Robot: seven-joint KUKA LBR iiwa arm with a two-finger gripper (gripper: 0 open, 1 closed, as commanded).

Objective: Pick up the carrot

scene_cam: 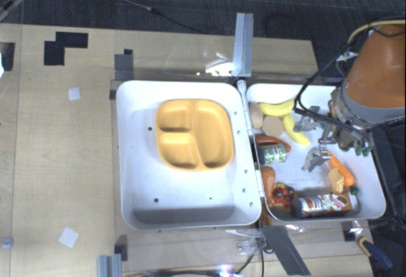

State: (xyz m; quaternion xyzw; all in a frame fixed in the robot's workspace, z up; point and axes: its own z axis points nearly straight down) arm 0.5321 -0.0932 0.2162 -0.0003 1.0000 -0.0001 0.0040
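Note:
The carrot [343, 171] is a small orange piece lying at a slant in the right part of the right bin [374, 206]. A pale yellow chunk [335, 180] touches its lower left side. My gripper [316, 158] hangs low over the bin floor, just left of the carrot's upper end, below the arm's orange band [379, 70]. Nothing is seen in its grasp.
The right bin also holds a banana [285, 114], a tan round item [273, 125], a green can [274, 154], a reddish sausage [269, 175], a red fruit [282, 195] and a brown bottle [323, 205] lying along the front wall. A yellow divided plate [192, 133] sits in the left bin [139, 193].

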